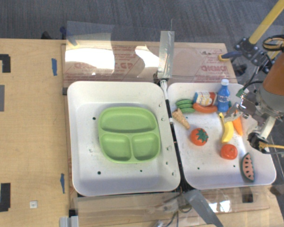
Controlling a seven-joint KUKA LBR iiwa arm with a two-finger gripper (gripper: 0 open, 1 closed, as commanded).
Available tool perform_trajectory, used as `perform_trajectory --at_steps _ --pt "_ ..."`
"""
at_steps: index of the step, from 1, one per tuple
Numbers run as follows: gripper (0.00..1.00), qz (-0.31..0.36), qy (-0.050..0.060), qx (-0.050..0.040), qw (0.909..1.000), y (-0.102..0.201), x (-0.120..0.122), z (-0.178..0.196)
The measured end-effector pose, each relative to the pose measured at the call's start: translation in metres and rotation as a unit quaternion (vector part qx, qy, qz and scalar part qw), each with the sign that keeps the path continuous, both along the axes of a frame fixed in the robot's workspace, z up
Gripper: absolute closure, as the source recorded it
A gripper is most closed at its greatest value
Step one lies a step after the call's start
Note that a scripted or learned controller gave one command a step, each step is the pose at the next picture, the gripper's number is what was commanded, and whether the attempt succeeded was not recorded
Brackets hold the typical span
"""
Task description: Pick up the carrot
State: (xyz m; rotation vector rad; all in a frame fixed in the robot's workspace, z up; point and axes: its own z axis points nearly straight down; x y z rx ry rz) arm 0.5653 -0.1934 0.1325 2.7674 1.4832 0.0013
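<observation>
The carrot (238, 126), a short orange piece, lies in the right bin (213, 174) near its right side, right next to a yellow banana (226, 132). My gripper (238, 111) reaches in from the right and hovers just above the carrot's upper end, close to it or touching it. The grey wrist and its orange band (277, 77) sit above the bin's right rim.
The right bin also holds a blue bottle (223, 96), a small can (204, 98), a green pod (183, 103), a red sausage (205, 109), a cone (181, 118), a tomato (199, 136), a red fruit (228, 151) and a watermelon slice (247, 167). A green divided plate (129, 134) lies in the left bin.
</observation>
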Motion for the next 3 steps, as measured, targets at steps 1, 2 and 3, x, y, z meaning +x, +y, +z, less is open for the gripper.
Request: perform_trajectory --at_steps 1,2,3 --pt "0.0 -0.003 0.0 0.0003 1.0 0.01 0.004 -0.037" --pt "0.0 -0.039 -0.003 -0.001 0.9992 0.037 -0.019 -0.044" --pt "0.0 -0.042 0.002 0.002 0.9991 0.096 -0.041 -0.002"
